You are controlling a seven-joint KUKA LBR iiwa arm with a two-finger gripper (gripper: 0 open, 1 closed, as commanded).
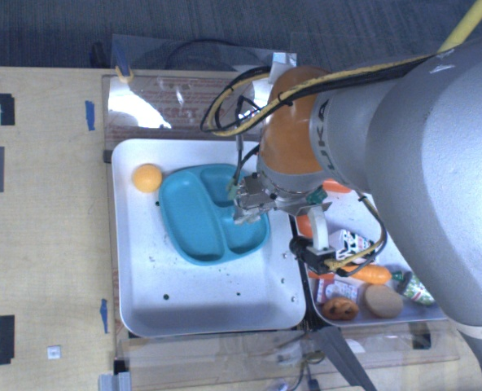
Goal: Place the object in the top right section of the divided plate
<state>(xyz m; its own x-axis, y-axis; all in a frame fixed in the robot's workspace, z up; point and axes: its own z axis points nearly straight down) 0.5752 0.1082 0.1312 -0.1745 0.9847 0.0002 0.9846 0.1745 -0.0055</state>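
Observation:
A blue divided plate point(196, 214) lies in the left white bin point(159, 300), with one large section on its left and two smaller ones on its right. My gripper point(247, 206) hangs low over the plate's right side, near the ridge between the two small sections. The wrist hides the fingers and whatever lies under them. An orange-yellow ball point(147, 177) rests on the bin floor just off the plate's upper left rim.
The right bin point(387, 316) holds several food items: a brown muffin point(339, 308), a tan potato-like piece point(383, 301), an orange carrot point(370, 274), a white printed packet point(352, 244). The big grey arm covers the right side. Cables loop behind the bins.

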